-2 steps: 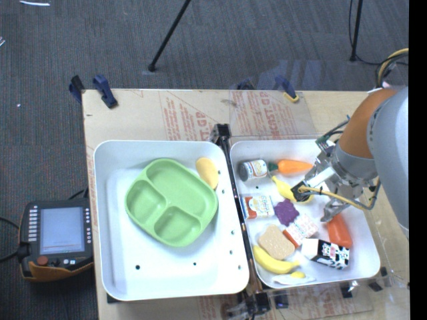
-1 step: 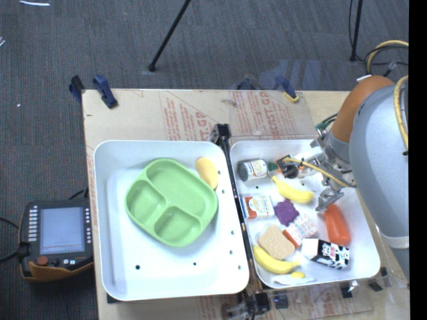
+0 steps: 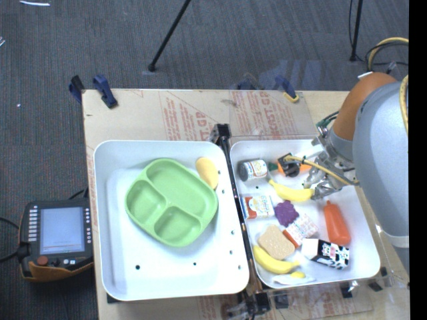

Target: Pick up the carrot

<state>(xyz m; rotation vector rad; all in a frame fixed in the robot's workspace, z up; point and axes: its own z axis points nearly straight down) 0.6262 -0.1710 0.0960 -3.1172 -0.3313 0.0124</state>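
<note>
Evidently the pick is only beginning: the carrot (image 3: 337,224) is lying flat on the floor of the right-hand bin (image 3: 374,261), nothing is lifting it, and the whole grasp and raise are still waiting to be done. The gripper (image 3: 325,184) is hanging over the upper right part of that bin, just above the carrot's upper end and beside the tip of a toy banana (image 3: 291,191). Whether it is touching anything is unclear, and whether it is standing open or closed cannot be told from this slant, as the grey arm is crowding that corner.

The carrot is resting near the bin's right wall, between the gripper and a cow-print milk carton (image 3: 331,253), apart from the purple grapes (image 3: 286,213). Its long axis is running almost straight up and down the view, leaning slightly. The upper end is pointing towards the gripper and looks a little slimmer; the lower, broader end is pointing towards the bin's near right corner.
</note>
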